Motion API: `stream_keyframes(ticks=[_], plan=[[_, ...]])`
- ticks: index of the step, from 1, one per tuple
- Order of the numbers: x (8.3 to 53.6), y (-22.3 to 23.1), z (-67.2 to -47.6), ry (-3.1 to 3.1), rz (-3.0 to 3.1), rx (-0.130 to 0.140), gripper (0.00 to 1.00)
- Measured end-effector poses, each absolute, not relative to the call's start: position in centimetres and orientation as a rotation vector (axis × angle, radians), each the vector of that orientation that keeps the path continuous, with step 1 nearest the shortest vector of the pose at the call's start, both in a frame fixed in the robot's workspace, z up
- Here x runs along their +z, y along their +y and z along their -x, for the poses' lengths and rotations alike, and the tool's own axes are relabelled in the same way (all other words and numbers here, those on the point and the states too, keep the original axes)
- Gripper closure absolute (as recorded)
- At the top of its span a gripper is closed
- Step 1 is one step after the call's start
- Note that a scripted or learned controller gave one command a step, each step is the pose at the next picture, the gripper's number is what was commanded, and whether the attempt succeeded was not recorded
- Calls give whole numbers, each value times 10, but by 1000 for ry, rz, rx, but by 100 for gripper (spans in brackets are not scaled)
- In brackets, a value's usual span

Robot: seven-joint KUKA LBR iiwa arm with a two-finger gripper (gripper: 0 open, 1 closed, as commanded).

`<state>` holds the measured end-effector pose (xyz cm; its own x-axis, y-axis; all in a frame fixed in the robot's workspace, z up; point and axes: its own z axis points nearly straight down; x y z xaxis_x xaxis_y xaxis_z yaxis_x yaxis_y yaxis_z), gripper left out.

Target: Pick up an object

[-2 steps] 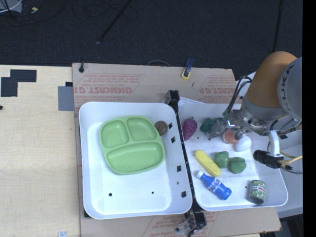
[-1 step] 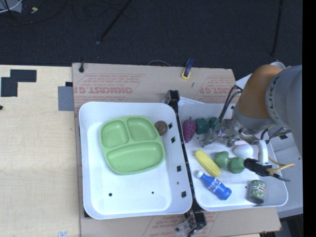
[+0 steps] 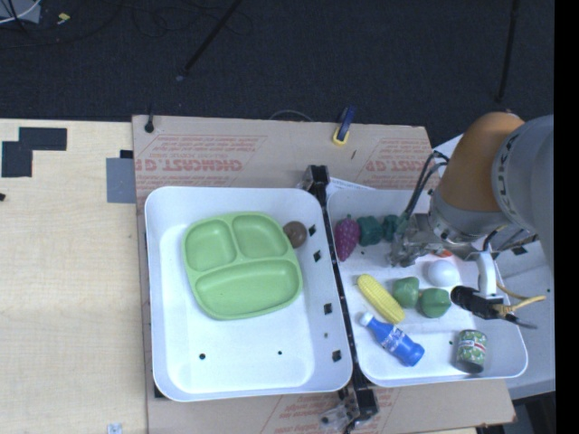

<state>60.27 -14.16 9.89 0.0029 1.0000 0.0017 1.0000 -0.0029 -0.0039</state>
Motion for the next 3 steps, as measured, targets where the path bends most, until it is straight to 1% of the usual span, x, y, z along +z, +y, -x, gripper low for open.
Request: stream_keyframes(ticks=[2,3], plan=[[224,-139,-606,-2223,2222,-2,100],[227,-139,-606,-2223,2219,0,100]])
